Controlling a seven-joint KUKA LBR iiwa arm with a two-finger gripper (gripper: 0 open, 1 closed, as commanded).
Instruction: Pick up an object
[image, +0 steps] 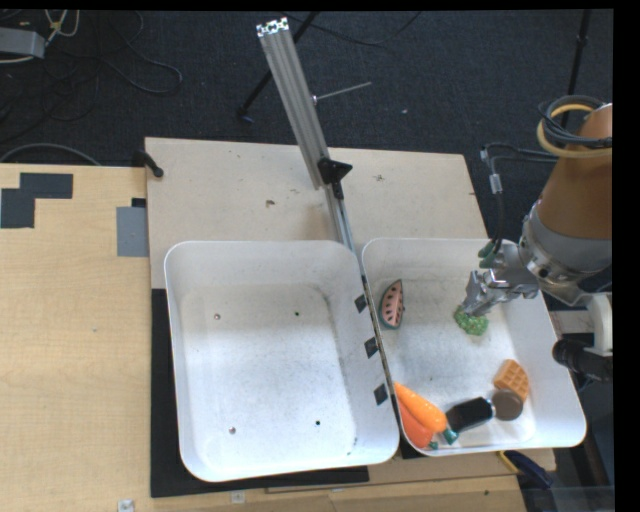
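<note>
In the right bin (430, 345), my gripper (477, 306) hangs over its far right part, directly above a small green leafy toy (470, 322). The gripper's tip meets the top of the green toy, and I cannot make out whether the toy is held or lying on the bin floor. A watermelon slice (392, 303) lies by the bin's left wall. An orange carrot (420, 412), a black tool with a teal tip (468, 413) and a waffle-patterned piece with a brown end (510, 385) sit along the near edge.
The left bin (260, 360) sits beside the right one, with a divider with black clips (368, 345) between them. A slanted metal rail (300, 110) rises from behind the bins. The orange-banded arm (580, 170) stands at the right.
</note>
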